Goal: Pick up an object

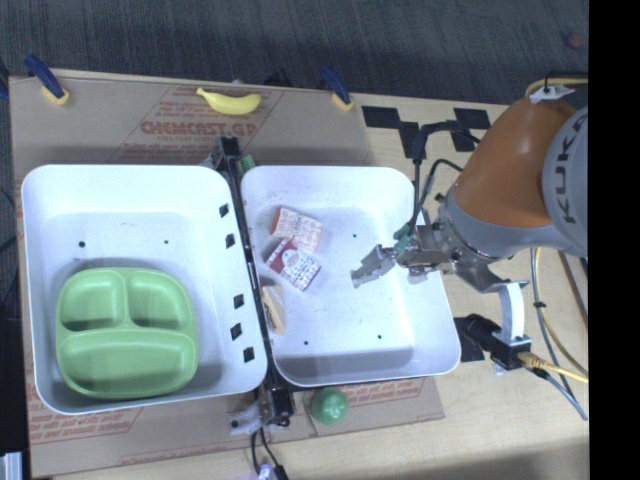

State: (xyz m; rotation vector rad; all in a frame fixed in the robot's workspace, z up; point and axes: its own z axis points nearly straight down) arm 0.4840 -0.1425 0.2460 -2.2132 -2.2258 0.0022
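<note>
While the arm (520,178) reaches in over the right bin (400,193), your gripper (366,269) hangs above the bin's floor, right of its centre, with nothing between its fingers. Whether those fingers stand wide or narrow you cannot tell from this slanted view; they read as a small grey blur.

Take the right bin as your landmark. The likeliest targets are two small red-and-white packets in its left half: the upper packet (297,226) and the lower packet (293,266), which appear to touch or overlap at the corners. They lie to the gripper's left as the camera sees it, and the lower one is nearer, roughly level with the fingertips. Its long axis seems to run diagonally, from upper left to lower right, so you would judge that the fingers need to close across that diagonal.

A pale tan piece (273,310) lies against the bin's left wall, below the packets; what it is you cannot make out. Left of the right bin sits the left bin (40,198), holding a green divided tray (125,330). A green ball (328,404) rests just outside the right bin's near edge, and a yellow banana (229,100) lies beyond its far-left corner. The packets' print is too small to read.
</note>
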